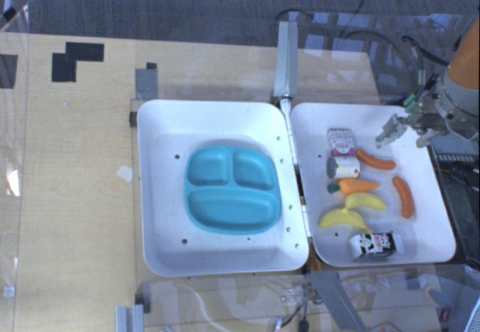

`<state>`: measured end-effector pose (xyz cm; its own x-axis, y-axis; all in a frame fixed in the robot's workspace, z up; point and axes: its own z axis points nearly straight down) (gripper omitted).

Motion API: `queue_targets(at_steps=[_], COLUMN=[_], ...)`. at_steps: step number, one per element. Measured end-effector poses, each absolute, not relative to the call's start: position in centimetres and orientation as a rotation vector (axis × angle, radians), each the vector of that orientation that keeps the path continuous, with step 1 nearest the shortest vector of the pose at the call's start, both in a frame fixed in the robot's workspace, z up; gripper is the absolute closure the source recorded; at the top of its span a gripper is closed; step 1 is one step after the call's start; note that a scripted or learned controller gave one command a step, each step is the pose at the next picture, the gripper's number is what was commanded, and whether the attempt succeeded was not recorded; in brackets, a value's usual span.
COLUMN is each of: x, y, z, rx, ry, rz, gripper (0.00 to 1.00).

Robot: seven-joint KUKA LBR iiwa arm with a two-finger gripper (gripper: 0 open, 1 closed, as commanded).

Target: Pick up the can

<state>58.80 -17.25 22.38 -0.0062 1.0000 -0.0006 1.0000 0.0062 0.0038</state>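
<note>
The can (344,166) lies on its side in the right bin (435,252), pale-bodied, with its dark end facing left. It rests just below a pink and white pack (341,140) and touches an orange sausage (375,160) on its right. My gripper (405,133) hangs over the bin's upper right part, to the right of the can and higher up, well apart from it. Its two fingers are spread open with nothing between them.
Below the can lie a carrot (357,186), two yellow bananas (352,218), a second sausage (405,196) and a black and white carton (373,245). The left bin (157,248) holds a blue divided plate (231,189). Cables hang behind the right bin.
</note>
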Motion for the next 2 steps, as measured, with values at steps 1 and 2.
queue_targets(at_steps=[1,2], x=[62.6,61.2], y=[-11.5,-8.3], z=[11.6,9.4], rx=[2.461,2.467], ry=[1.952,1.917], rz=[0.004,0.021], gripper=[0.00,0.00])
